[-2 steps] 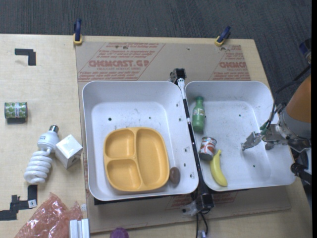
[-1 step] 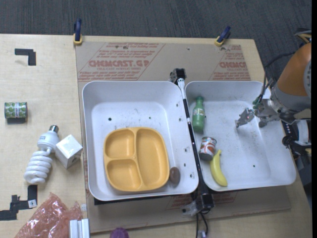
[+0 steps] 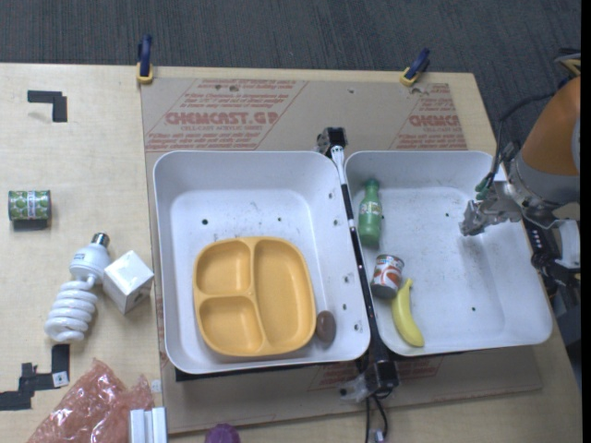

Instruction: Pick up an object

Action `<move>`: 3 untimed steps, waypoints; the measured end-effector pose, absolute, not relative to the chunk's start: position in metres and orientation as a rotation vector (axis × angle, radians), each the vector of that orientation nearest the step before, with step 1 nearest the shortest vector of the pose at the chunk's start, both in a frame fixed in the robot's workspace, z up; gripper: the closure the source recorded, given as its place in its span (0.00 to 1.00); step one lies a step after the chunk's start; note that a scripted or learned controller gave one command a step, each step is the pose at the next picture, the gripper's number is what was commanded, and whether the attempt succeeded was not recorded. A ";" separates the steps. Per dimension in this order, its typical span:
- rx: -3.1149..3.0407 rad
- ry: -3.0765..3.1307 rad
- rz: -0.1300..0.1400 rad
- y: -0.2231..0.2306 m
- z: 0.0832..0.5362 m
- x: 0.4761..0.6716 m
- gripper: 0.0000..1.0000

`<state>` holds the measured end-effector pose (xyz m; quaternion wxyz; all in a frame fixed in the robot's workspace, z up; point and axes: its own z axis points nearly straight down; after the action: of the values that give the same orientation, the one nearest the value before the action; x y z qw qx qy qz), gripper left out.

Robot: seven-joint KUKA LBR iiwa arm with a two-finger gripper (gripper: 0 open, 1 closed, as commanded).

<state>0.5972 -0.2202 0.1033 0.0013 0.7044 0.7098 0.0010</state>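
- we saw a wooden bench [image 3: 74, 155] bearing two white bins side by side under dark carpet.
- the right bin [image 3: 480, 326] had open floor across its middle and right; the gripper [image 3: 473, 221] hung near its right wall, and we could not tell how its fingers stood.
- along its left wall lay a green bottle [image 3: 369, 212], a small can [image 3: 387, 274] and a yellow banana [image 3: 405, 314].
- the left bin [image 3: 240, 187] held a yellow divided plate [image 3: 254, 296].

Bins [image 3: 185, 187] smooth white plastic; divided plate [image 3: 254, 295] matt yellow plastic; banana [image 3: 406, 317] glossy; counter [image 3: 74, 183] pale wood.
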 end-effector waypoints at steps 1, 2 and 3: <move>2.216 2.222 0.001 -0.222 0.093 0.619 1.00; 2.219 2.222 -0.001 -0.222 0.093 0.614 1.00; 2.216 2.222 0.001 -0.222 0.093 0.645 1.00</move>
<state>0.6445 -0.2221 0.0933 0.0016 0.7061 0.7081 0.0002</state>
